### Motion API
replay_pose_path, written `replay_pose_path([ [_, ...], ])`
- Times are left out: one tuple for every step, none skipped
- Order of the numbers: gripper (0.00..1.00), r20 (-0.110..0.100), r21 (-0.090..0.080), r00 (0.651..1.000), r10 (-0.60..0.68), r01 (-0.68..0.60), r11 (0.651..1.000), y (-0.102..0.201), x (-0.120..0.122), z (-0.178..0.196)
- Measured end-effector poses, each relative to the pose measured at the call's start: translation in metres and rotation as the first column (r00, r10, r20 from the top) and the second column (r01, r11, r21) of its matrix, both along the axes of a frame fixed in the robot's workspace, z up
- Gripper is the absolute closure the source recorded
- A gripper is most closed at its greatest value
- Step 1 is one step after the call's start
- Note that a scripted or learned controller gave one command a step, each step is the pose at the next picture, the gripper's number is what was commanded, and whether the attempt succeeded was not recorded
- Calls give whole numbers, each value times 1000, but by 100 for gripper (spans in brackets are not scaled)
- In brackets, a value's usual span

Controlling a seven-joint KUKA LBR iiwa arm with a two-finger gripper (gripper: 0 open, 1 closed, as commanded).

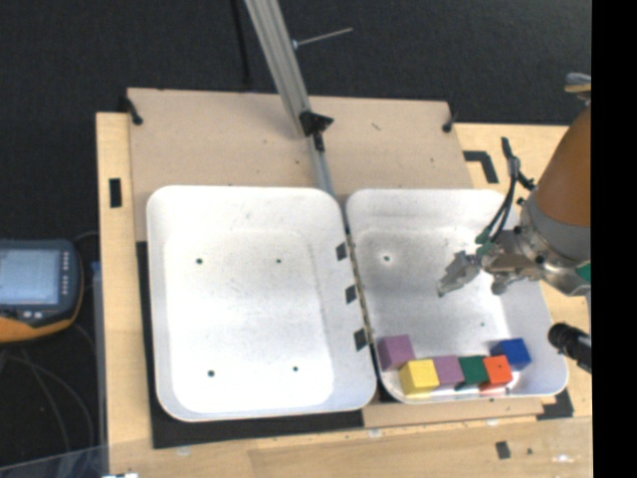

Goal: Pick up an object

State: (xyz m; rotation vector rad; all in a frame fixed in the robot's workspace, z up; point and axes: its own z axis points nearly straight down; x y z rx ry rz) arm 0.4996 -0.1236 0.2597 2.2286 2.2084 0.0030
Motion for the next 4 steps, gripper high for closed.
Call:
replay_pose_path([
  [0,-7,4,1000,19,-19,1000,104,47,-62],
  [0,-1,-4,1000,4,-4,1000,-1,122,-78],
  [100,-1,-2,1000,15,-15,1000,2,122,-66],
  [100,-5,5,1000,18,-18,1000,119,99,-54],
])
